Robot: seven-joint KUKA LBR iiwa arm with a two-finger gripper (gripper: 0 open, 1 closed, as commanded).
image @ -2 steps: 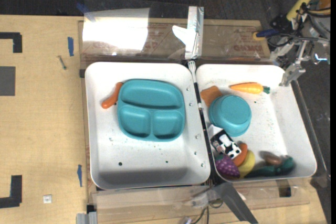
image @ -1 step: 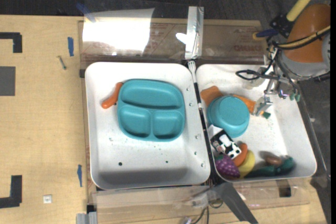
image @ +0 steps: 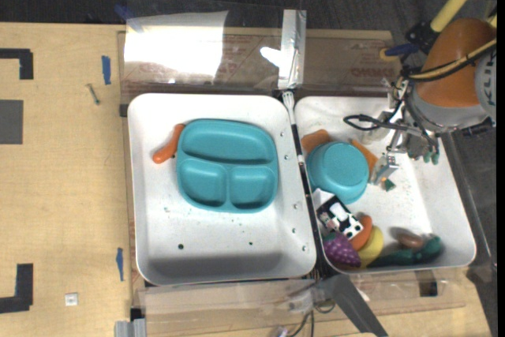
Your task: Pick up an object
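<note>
My gripper (image: 388, 168) hangs low over the right bin (image: 442, 193), just right of an upside-down teal bowl (image: 339, 170). An orange piece (image: 316, 140) peeks out from behind the bowl. Along the bin's front lie a black-and-white toy cow (image: 335, 213), purple grapes (image: 339, 250), a yellow banana-like piece (image: 371, 242), a brown piece (image: 407, 236) and a green piece (image: 424, 249). Nothing shows in the gripper's grasp.
The left bin (image: 150, 209) holds a teal divided plate (image: 227, 163) with an orange carrot-like piece (image: 166, 148) at its left edge. The arm with its orange band (image: 458, 59) and cables reaches in from the upper right. A clear sheet (image: 205, 51) lies behind the bins.
</note>
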